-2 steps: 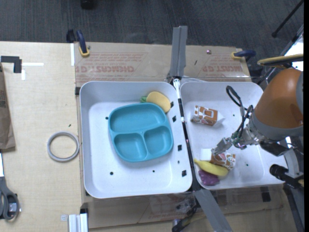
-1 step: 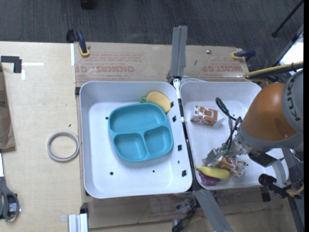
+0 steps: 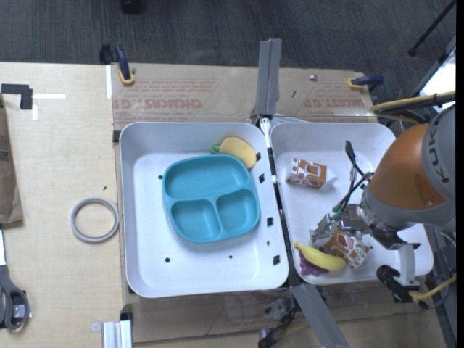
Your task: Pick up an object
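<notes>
The right bin (image 3: pixel 377 140) holds a small brown and white carton (image 3: pixel 307 172) near its back left. At its front lie a yellow banana (image 3: pixel 321 257), a purple item (image 3: pixel 310 267) partly under the banana, and a brown and white packet (image 3: pixel 349 247). My gripper (image 3: pixel 335 227) hangs low over the front of this bin, right above the packet and just behind the banana. The orange-banded wrist (image 3: pixel 409 169) hides the bin's right part. In the left bin (image 3: pixel 138 216) a blue three-compartment plate (image 3: pixel 210 196) lies flat, with a yellow lemon-like fruit (image 3: pixel 238 149) at its back right corner.
A divider wall (image 3: pixel 272 187) separates the two bins. On the wooden bench to the left lie a grey ring (image 3: pixel 94 219) and scissors (image 3: pixel 13 304). Clamps (image 3: pixel 123 67) hold cardboard behind the bins. Black cables (image 3: pixel 353 169) trail from the wrist over the right bin.
</notes>
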You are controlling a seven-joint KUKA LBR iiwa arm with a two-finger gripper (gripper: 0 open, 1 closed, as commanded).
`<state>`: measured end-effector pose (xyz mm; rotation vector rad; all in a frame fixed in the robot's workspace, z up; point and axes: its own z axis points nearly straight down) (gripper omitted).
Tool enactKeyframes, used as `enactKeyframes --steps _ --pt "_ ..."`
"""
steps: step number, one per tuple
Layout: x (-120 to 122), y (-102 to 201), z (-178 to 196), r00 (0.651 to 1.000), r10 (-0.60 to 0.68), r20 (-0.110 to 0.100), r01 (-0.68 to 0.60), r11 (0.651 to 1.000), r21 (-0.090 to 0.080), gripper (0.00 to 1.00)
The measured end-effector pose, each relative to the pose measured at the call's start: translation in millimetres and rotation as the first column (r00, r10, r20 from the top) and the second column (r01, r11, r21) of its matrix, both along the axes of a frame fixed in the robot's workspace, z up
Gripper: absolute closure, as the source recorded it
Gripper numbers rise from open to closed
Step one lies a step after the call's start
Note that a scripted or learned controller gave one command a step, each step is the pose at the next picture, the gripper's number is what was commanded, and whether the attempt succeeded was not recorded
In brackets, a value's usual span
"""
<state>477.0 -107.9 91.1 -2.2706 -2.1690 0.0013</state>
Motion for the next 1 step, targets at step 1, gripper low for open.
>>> enactKeyframes --steps 1 --pt "0.2 -1.4 8.1 1.000 -0.004 -0.001 0.004 1.000 0.000 1.00"
